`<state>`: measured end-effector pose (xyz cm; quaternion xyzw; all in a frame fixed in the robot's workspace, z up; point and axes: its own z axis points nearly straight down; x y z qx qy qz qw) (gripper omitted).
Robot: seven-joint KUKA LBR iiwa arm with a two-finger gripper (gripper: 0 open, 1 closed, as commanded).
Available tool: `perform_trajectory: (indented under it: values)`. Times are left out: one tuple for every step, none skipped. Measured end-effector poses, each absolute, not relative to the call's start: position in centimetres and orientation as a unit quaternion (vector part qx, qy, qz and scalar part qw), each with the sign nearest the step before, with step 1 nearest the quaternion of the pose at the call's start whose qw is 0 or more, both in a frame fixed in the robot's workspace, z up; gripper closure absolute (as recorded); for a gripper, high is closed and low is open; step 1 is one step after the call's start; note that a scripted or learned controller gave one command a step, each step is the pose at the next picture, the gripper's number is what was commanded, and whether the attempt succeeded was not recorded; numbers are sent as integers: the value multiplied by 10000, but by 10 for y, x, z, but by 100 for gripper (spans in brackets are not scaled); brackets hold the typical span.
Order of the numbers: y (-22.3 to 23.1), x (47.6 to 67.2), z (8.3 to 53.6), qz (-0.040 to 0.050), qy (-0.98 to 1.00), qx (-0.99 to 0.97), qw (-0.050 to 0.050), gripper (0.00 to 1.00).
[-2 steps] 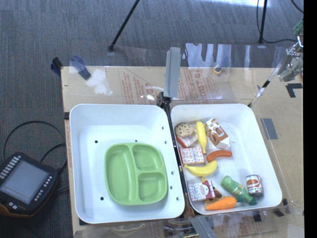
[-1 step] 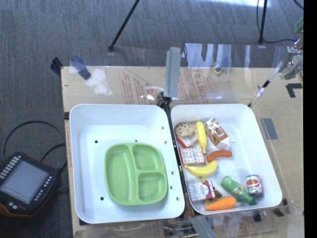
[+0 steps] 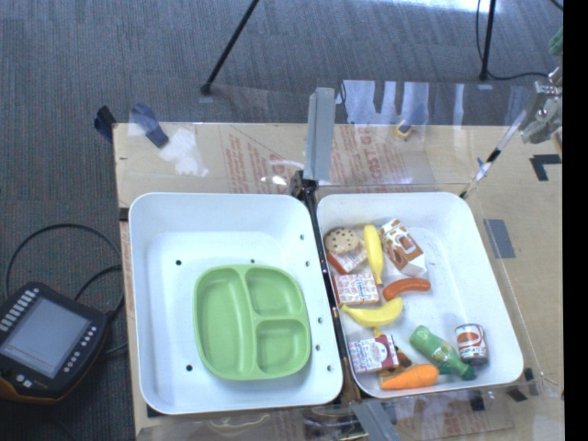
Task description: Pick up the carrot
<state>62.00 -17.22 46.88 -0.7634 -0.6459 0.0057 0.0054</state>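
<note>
Lying at the right bin's (image 3: 501, 288) near edge, the carrot (image 3: 411, 378) touches the green bottle (image 3: 441, 352); hand state indiscernible.

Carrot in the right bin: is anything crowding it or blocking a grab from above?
Nothing lies on the carrot. The green bottle sits against it, and a small carton is close beside it.

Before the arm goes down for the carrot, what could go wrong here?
1. The carrot lies close against the near wall of the right bin, so a finger may strike the wall.
2. The green bottle and a small carton sit right beside it, so the gripper could catch or push one of them.
3. The carrot is tapered and may slip out.
</note>
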Motion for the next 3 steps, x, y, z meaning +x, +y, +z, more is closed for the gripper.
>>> perform_trajectory:
  values:
    - [-171, 621, 477, 67, -6485, -7611, 62, 100]
    - [-169, 623, 486, 76, -6511, -7589, 69, 100]
    - [-167, 624, 494, 88, -6536, -7567, 80, 100]
